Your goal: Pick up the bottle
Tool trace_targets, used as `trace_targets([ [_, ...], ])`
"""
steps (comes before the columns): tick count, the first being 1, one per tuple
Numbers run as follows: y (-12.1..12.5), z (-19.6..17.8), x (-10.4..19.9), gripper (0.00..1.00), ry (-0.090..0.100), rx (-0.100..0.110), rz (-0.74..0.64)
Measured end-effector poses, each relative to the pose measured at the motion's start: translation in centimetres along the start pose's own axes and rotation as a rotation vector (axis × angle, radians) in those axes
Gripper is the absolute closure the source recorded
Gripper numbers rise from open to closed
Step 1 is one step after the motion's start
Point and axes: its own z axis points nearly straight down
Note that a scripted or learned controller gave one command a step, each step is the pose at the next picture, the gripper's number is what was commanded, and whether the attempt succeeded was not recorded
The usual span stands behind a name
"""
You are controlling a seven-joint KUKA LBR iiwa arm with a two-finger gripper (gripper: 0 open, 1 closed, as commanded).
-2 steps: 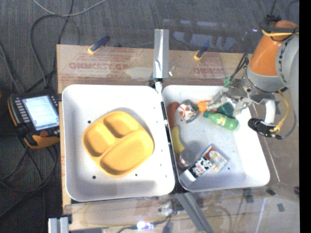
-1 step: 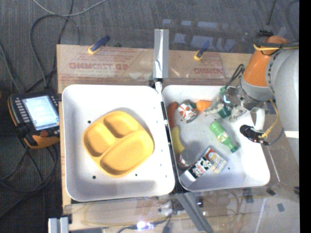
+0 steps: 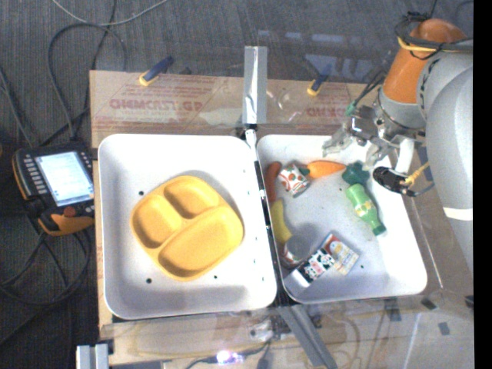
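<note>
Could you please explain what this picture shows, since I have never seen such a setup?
A camera above the bench looks down at a slant. The grey arm with an orange band, entering from the right, is a robot; its gripper hangs over the right bin. That bin holds a green bottle, which the robot should pick up, a carrot, a small cow-print carton and a yellow banana-like piece. The left bin holds a yellow divided plate. Nothing shows between the fingers.

Robotics lab: taped cardboard bench (image 3: 184, 102), teach pendant (image 3: 58, 179), trailing floor cables (image 3: 69, 29).
</note>
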Motion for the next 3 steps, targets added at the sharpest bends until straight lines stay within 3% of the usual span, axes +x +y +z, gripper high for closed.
trace_targets([
  [1,0.7,-5.9,-2.1,0.00,0.000,0.000,0.015],
  [2,-3.6,5.0,-3.0,0.00,0.005,0.001,-0.061],
  [3,-3.6,4.2,-2.9,1.00,0.006,0.003,-0.062],
])
